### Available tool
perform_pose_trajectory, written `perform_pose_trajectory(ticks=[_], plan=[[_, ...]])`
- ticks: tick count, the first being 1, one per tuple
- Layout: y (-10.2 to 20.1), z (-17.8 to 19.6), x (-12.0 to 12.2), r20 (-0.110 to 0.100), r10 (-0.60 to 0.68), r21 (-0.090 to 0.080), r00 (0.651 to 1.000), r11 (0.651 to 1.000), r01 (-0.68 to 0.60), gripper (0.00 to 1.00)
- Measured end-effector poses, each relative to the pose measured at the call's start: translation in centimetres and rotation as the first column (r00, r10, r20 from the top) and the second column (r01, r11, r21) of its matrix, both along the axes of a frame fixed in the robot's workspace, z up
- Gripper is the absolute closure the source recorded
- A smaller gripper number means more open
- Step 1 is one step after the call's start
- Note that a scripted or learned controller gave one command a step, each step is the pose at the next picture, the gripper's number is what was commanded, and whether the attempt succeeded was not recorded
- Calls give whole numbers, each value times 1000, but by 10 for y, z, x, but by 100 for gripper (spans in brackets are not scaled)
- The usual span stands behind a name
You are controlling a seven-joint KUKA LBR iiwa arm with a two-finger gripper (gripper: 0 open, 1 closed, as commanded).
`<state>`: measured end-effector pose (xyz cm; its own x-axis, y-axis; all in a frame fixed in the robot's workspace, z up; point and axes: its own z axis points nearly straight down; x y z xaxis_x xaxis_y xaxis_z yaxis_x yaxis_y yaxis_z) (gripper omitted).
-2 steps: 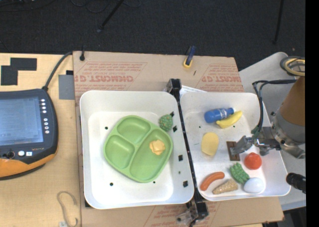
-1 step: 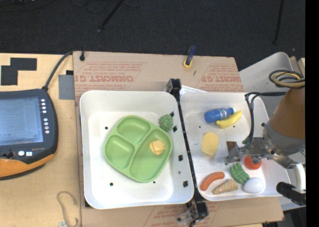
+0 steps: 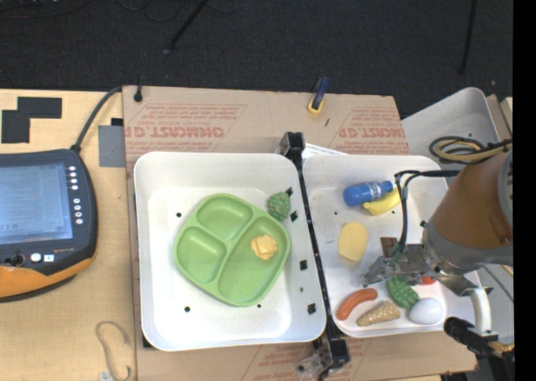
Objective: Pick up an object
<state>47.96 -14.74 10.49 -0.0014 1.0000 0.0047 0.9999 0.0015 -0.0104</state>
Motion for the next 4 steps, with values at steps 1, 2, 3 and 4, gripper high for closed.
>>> perform_pose_trajectory(ticks=[1,2,3,4], plan=[[2,-19,0,5,0,-3,1000,1000,0,0],[0,-9,1,3,-7,0,1000,1000,7,100],[8,47,0,9,0,-4,1000,1000,0,100],[15,99,-6,9,0,-4,1000,1000,0,100]])
